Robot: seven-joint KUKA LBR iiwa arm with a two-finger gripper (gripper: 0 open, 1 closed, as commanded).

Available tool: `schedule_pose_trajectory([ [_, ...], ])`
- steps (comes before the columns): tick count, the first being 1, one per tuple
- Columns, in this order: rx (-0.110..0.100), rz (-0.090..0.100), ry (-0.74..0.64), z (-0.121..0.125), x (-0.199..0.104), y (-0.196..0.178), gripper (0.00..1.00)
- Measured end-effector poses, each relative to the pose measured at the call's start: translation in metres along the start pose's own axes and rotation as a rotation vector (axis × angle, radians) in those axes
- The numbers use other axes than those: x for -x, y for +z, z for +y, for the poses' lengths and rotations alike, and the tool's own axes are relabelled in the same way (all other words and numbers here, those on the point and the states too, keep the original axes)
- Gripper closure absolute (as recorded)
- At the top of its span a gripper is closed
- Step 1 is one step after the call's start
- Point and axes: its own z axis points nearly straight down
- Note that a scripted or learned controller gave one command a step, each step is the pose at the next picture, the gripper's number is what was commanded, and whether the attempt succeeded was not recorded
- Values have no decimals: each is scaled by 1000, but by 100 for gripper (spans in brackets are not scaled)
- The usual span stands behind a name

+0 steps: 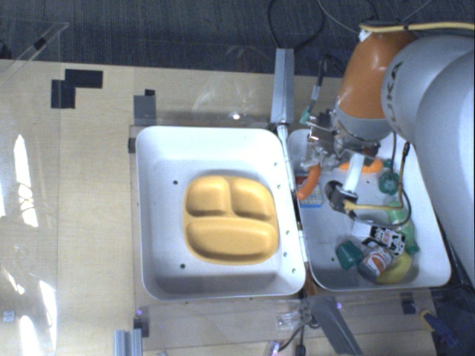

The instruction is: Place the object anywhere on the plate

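Note:
A yellow plate (230, 219) with three compartments lies in the middle of the left white bin (152, 199). My gripper (320, 162) hangs low over the left side of the right bin (430, 273), close to the wall between the two bins. An orange, carrot-like object (309, 183) sits directly under the gripper, slanting toward that wall. The wrist hides where the two meet, so whether the object is gripped or just lying in the bin is unclear.
Several other items lie in the right bin: a teal cup (347, 254), a small can (377, 262), a yellow fruit-like piece (398, 271) and a black-and-white item (386, 236). A metal post (281, 87) stands behind the bins' divider.

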Motion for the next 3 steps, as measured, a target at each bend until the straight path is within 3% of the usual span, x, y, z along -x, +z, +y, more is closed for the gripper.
schedule_pose_trajectory([
  [1, -1, 0, -221, -25, -63, 1, 100],
  [2, -3, 0, -162, -27, -53, 2, 100],
  [3, -2, 0, -161, -27, -52, 2, 0],
])
